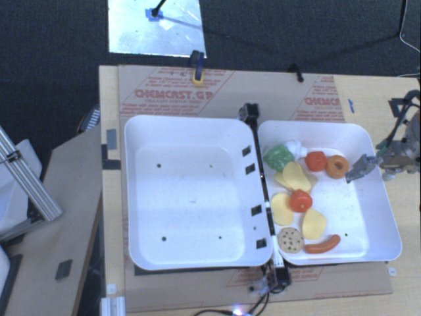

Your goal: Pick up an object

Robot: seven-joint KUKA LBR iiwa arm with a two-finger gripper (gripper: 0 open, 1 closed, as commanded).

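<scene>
The right bin [378, 206] holds several toy foods along its left side. A green leafy piece [279, 156] and a white piece [295, 149] lie at the top. A red tomato [316, 160] and an orange doughnut [338, 166] sit beside them. Below come a yellow pear [294, 175], a second red tomato [300, 201], two yellow pieces [314, 224], a cookie [290, 240] and a sausage [321, 243]. My gripper [360, 169] hangs over the bin's right part, just right of the doughnut, with nothing seen in it.
The left bin [191, 193] lies beside the right one, with black clips [255, 189] along the shared rim. The arm [402, 151] reaches in over the right bin's rim. A metal sheet [156, 17] lies at the back, and an aluminium rail [26, 180] stands at left.
</scene>
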